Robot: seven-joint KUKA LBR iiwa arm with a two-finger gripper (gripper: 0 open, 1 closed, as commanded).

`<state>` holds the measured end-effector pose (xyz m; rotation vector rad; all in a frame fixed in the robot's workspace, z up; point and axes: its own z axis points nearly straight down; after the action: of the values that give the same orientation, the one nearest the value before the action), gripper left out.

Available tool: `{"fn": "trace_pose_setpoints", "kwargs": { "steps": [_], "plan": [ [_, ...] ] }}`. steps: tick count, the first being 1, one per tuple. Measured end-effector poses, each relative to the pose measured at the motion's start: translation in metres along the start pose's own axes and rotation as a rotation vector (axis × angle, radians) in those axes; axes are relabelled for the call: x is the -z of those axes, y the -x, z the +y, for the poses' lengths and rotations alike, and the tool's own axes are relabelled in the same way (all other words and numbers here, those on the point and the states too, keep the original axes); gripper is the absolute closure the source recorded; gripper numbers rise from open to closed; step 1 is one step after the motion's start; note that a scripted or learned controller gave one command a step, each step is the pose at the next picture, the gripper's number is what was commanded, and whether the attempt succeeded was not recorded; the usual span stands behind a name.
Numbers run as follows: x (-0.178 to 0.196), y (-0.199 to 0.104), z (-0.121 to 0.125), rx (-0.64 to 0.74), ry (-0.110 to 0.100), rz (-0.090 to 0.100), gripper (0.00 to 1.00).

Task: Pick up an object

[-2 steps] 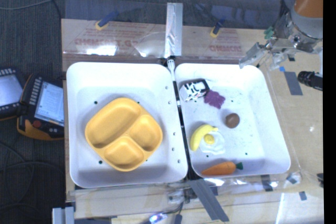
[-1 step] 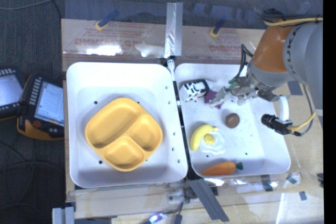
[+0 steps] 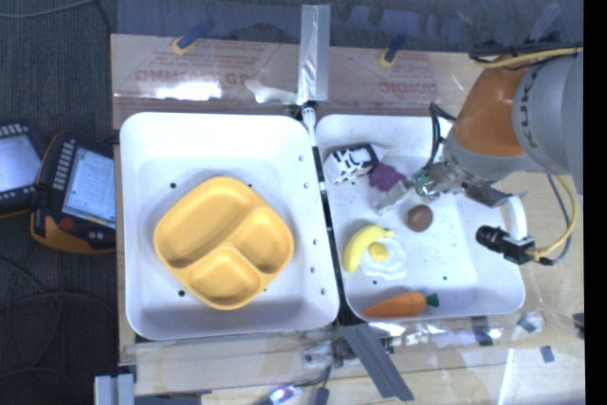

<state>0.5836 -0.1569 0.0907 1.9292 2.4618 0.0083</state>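
The gripper (image 3: 403, 193) is seen low in the right bin (image 3: 493, 294), beside a purple toy (image 3: 386, 175); its state cannot be told. A brown ball (image 3: 419, 218) lies just below. Open floor is left toward the right wall.
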Motion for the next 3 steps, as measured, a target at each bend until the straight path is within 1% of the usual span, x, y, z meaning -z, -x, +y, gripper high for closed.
{"fn": "trace_pose_setpoints", "kwargs": {
  "steps": [1, 2, 3],
  "plan": [
    [0.000, -0.036, 0.042, 0.264, -0.001, 0.000, 0.00],
    [0.011, -0.037, 0.044, 0.264, 0.002, 0.003, 1.00],
    [0.092, -0.062, 0.067, 0.001, -0.014, 0.006, 1.00]
  ]
}}
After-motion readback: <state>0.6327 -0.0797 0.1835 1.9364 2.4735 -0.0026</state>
